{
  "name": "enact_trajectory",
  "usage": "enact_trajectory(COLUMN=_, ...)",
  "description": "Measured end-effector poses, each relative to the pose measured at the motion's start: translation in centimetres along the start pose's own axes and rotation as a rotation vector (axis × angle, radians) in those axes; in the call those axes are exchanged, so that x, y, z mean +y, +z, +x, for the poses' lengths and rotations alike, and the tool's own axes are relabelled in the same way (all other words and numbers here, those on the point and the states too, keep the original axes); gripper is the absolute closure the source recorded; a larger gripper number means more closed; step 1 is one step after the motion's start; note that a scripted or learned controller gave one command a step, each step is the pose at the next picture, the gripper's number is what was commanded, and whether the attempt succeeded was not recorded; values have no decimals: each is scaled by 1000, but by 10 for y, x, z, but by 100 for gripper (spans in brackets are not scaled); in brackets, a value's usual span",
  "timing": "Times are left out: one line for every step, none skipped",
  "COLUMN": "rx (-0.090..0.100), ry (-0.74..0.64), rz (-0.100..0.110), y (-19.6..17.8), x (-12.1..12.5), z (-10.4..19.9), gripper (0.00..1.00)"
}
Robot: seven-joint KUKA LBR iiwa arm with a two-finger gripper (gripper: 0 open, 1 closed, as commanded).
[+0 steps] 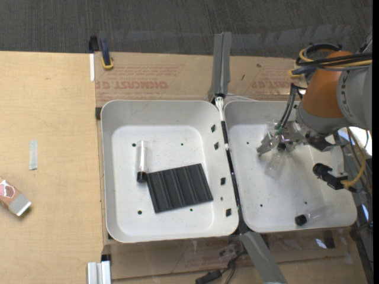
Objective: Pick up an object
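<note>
My gripper (275, 145) hangs low over the upper left part of the right bin (331, 220), below the arm's orange band (323, 93). Just under it lies a faint clear object (273, 165) on the bin floor; whether the gripper touches it is unclear. Near the same bin's front edge sits a small clear piece with a black cap (302, 219). In the left bin (118, 218), a black ribbed slab (179, 188) lies at a slant, with a silver cylinder (142, 160) beside its upper left corner.
The bins stand side by side on a cardboard-covered bench (47, 99), with a grey post (221, 64) behind the gap between them. Left of the bins lie a small grey strip (33, 155) and a red-and-white packet (12, 197). Cables (349, 170) trail along the arm.
</note>
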State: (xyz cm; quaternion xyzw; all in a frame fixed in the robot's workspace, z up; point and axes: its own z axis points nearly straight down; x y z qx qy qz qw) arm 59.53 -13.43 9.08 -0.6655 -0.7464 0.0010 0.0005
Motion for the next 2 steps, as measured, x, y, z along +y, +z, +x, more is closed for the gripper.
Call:
enact_trajectory(rx=0, ry=1, rz=1, y=-9, x=-1, z=-1, gripper=100)
enact_trajectory(rx=-1, ry=10, rz=-1, y=-123, x=46, z=36, gripper=100)
